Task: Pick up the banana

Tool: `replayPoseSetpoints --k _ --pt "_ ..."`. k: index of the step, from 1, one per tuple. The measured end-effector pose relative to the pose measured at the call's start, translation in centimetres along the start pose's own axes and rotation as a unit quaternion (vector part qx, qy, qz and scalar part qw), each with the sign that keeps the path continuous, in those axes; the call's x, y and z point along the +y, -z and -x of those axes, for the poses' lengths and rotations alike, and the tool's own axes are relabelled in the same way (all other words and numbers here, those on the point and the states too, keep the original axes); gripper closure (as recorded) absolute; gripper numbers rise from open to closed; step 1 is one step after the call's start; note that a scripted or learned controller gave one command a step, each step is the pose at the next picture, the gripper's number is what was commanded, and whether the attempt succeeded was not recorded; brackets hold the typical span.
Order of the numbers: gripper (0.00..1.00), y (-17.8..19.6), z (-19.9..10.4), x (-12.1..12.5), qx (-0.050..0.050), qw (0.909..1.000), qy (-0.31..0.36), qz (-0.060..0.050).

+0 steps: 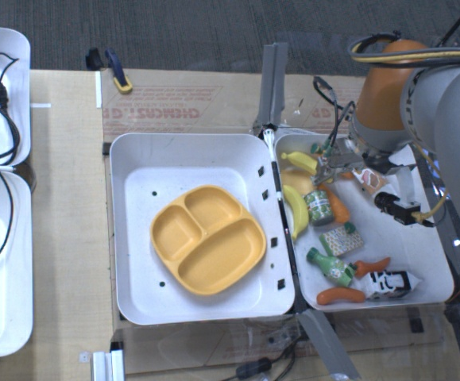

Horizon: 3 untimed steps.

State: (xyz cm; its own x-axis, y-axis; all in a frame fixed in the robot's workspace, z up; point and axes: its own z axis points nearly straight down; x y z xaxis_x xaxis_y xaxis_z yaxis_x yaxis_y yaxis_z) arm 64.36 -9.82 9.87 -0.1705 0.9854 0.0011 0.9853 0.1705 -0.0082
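The pale wooden worktop [63, 213] carries everything here, with a sheet of brown cardboard [182, 101] lying flat under the far ends of the bins. My own grey arm with its orange band [388, 86] comes in from the right and bends down over the far end of the right-hand shallow white bin [420, 252]. Beside it sits the left-hand shallow white bin [134, 213], which holds a yellow three-compartment plastic plate [207, 239] lying flat near its middle.

My jaws [330, 165] hang low over the far left corner of the right bin, just beside a small yellow banana [299, 161]; cables and the wrist crowd them, so I cannot tell whether they are open or closed, and I see nothing between them.

A second, longer yellow banana [295, 210] lies along the left wall of the same bin, touching a green-labelled can [318, 206]. An orange carrot [341, 296] lies near the bin's near edge, with a green toy bottle [331, 266] just above it and a black-and-white packet [388, 282] to its right.
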Motion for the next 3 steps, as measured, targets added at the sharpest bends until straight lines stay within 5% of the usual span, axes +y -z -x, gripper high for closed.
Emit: replayPoseSetpoints --k 1,2,3 --pt "0.00 0.0 0.0 0.0 0.000 1.0000 0.000 0.000" --pt "1.00 0.9 0.1 0.0 0.000 1.0000 -0.001 0.000" --pt "1.00 14.6 -4.4 2.2 -0.001 0.9985 -0.055 0.003"
